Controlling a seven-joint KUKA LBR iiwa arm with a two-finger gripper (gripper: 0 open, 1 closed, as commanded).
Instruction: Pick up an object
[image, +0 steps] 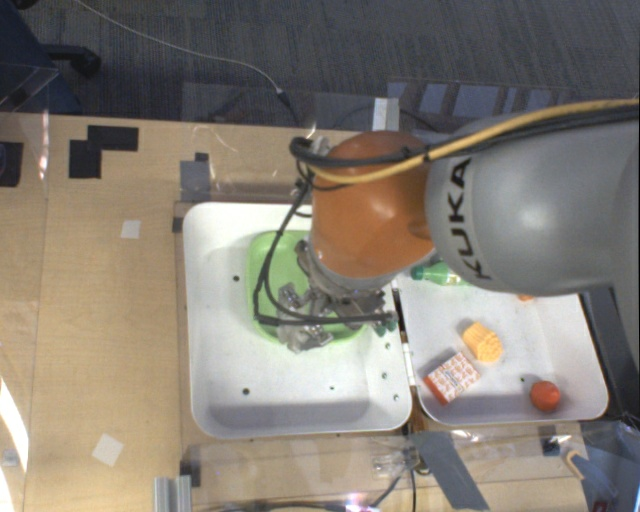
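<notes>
My arm reaches in from the right, and its orange band covers the back of the left bin (215, 300). Below the band my gripper (308, 332) is down in that bin, right over a light green plate-like object (268, 268). The wrist hides most of the green object. Only its left and lower edges show around the gripper. Whether anything sits between the fingers cannot be made out.
The right bin (575, 395) holds a yellow ridged piece (484, 343), a red and white box (453, 377), a small red ball (545, 395) and a green item (440, 272) partly under the arm. Black cables hang beside the gripper.
</notes>
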